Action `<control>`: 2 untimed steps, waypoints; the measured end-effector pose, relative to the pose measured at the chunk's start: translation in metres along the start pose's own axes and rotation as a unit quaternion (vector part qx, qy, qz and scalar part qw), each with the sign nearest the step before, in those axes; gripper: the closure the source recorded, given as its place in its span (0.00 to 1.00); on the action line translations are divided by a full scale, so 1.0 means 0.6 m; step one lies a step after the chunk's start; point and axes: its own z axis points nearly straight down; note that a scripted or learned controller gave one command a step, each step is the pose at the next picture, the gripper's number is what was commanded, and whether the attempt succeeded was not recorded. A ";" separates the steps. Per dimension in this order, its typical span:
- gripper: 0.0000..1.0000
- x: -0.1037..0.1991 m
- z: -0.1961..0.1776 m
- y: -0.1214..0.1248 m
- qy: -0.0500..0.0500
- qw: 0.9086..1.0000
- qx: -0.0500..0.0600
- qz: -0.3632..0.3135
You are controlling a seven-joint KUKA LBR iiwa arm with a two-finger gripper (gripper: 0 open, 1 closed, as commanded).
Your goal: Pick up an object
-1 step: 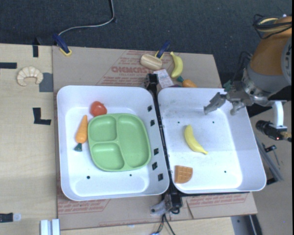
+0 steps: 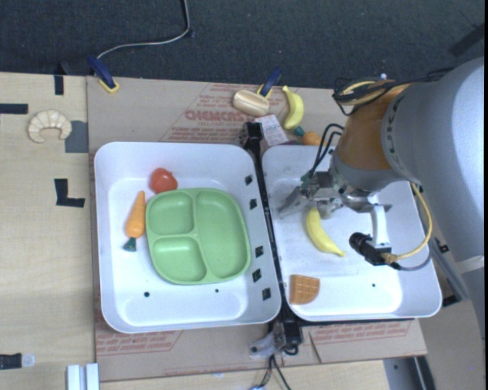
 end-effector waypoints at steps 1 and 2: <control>1.00 -0.002 -0.016 0.000 -0.002 1.000 -0.001 0.000; 1.00 0.082 -0.197 -0.022 -0.001 1.000 0.000 0.000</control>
